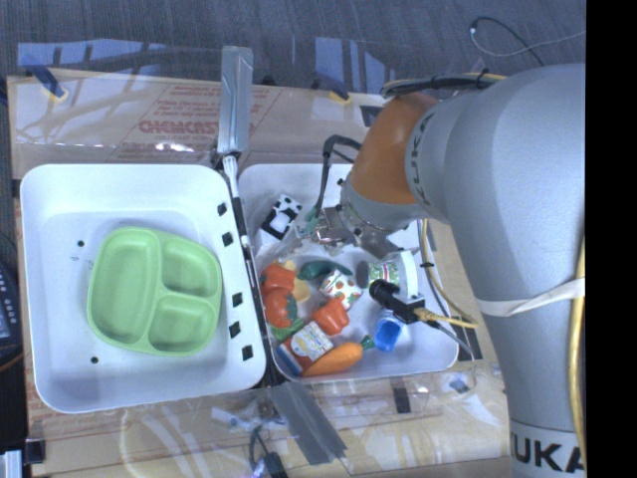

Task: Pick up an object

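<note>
Carrot (333, 359) sits apart at the right bin's (438, 355) near edge; safest pick. Tool (333, 229) state: can't tell. Approach straight down.

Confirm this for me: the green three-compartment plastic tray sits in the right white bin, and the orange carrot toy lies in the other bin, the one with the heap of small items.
Wrong bin. The camera view shows the green three-compartment plastic tray in the left white bin. The orange carrot toy does lie in the other bin, the right one, among the heap of small items.
</note>
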